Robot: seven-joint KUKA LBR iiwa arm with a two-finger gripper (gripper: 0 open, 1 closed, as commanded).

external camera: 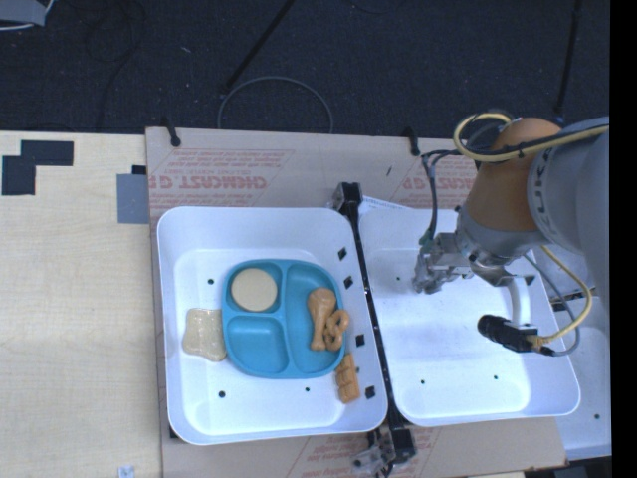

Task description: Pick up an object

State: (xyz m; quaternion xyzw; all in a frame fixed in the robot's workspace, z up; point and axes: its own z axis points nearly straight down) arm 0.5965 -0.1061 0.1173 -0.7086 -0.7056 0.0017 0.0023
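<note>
— Where is the gripper (pixel 428 279)?

— Over the right bin (pixel 478 406), near its far left corner, close to the wall between the bins. Whether it is open or closed, I cannot tell.

— And the things to pick?

— All in the left bin (pixel 199 237) on the bench (pixel 70 297). A blue divided plate (pixel 261 352) carries a round tan disc (pixel 253 289) and a knobbly tan piece (pixel 326 319). A pale slice (pixel 204 334) touches the plate's left edge, and a small brown piece (pixel 347 378) lies at its near right corner.
</note>
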